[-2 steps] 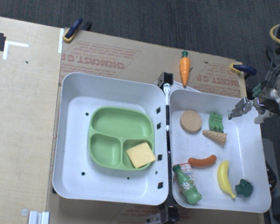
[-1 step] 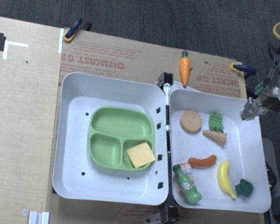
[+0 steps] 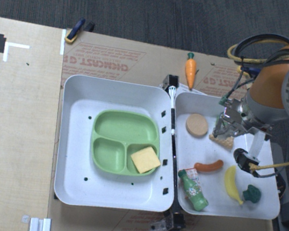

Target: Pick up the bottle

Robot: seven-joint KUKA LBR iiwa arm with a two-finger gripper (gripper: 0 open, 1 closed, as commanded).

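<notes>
A green bottle (image 3: pixel 193 189) with a white and red label near its cap lies on its side at the front left of the right bin (image 3: pixel 265 214). My gripper (image 3: pixel 221 131) hangs over the middle of that bin, well behind the bottle, its dark fingers pointing down beside a tan piece of bread (image 3: pixel 224 140). Whether anything sits between the fingers is hidden from this angle.
The right bin also holds a round tan cookie (image 3: pixel 197 125), a sausage (image 3: pixel 209 166), a banana (image 3: pixel 233 185) and a dark green broccoli piece (image 3: pixel 252 194). In the left bin (image 3: pixel 74 128) sits a green divided plate (image 3: pixel 124 141) with a yellow cheese slice (image 3: pixel 144 159). A carrot (image 3: pixel 190 69) lies behind the bins.
</notes>
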